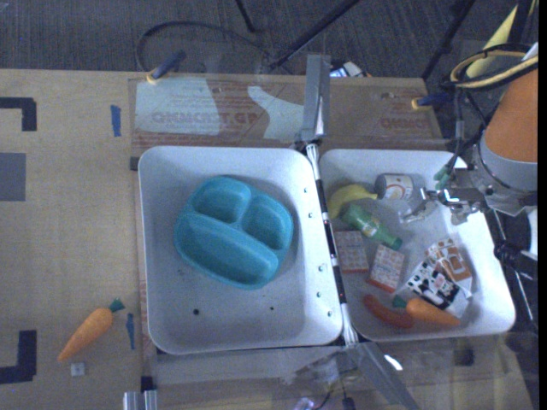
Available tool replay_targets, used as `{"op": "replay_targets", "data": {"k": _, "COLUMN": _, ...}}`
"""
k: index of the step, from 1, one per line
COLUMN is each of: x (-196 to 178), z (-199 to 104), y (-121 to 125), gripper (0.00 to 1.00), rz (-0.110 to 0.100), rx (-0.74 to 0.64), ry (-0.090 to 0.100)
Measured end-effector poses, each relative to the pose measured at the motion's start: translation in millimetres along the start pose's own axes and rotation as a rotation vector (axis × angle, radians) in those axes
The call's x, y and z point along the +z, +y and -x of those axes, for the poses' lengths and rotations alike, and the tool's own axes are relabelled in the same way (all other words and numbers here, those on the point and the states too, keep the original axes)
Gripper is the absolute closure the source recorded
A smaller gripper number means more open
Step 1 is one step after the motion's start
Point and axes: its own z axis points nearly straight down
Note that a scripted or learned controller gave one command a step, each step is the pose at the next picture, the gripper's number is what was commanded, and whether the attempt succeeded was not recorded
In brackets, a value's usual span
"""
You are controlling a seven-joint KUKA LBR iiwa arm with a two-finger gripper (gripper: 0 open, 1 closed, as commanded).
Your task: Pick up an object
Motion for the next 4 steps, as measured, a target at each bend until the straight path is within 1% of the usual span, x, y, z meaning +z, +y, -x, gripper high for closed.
{"op": "replay_targets", "data": {"k": 1, "x": 59, "z": -25, "y": 6, "gripper": 0.0, "rz": 0.0, "rx": -0.092, "ry": 0.0}}
{"op": "replay_targets", "data": {"k": 2, "x": 104, "z": -27, "y": -15, "gripper": 0.0, "rz": -0.001, "rx": -0.305, "ry": 0.001}}
{"op": "replay_targets", "data": {"k": 3, "x": 94, "z": -25, "y": -15, "gripper": 1.0, "rz": 0.003, "rx": -0.302, "ry": -0.001}}
{"op": "replay_targets", "data": {"k": 4, "x": -52, "z": -97, "y": -9, "gripper": 1.0, "rz": 0.002, "rx": 0.012, "ry": -0.002}}
